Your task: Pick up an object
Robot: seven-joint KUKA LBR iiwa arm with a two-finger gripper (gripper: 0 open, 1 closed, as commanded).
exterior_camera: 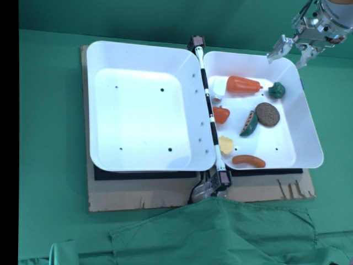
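My gripper (pixel 290 54) hangs open over the far right corner of the right bin (pixel 309 131), fingers spread, nothing between them. In that bin lie an orange carrot-like piece (pixel 243 84), a dark green broccoli piece (pixel 277 90), a brown round patty (pixel 267 115), a green watermelon slice (pixel 249 124), a red-orange pepper piece (pixel 220 115), a yellow piece (pixel 226 145), an orange sausage (pixel 249 160) and a small white piece (pixel 218 85). The gripper is above and behind the broccoli, apart from all of them.
The left bin (pixel 99 59) stands beside the right one, joined by a black and white divider (pixel 207 109). Both rest on a cardboard sheet (pixel 138 200). Green cloth (pixel 220 231) is bunched at the front.
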